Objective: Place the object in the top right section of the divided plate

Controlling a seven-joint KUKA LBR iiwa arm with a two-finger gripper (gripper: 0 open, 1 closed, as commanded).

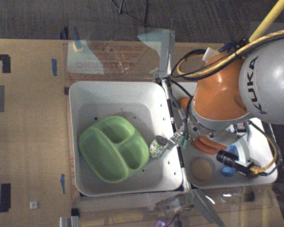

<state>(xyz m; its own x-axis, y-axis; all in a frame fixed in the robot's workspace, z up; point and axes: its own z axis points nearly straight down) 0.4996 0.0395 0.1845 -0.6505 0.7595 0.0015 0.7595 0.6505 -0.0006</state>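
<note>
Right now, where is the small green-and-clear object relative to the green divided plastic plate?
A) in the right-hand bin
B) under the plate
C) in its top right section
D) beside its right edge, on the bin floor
D: the small green-and-clear object sits on the white left bin floor just right of the green divided plastic plate, at the end effector.

You saw a wooden bench [28, 126] with blue tape [54, 66] at left, dark carpet [47, 8] across the frame's top.

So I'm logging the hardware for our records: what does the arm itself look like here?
The arm is glossy grey with black KUKA lettering and a wide orange band above the wrist. Yellow and black cables loop over it.
</note>
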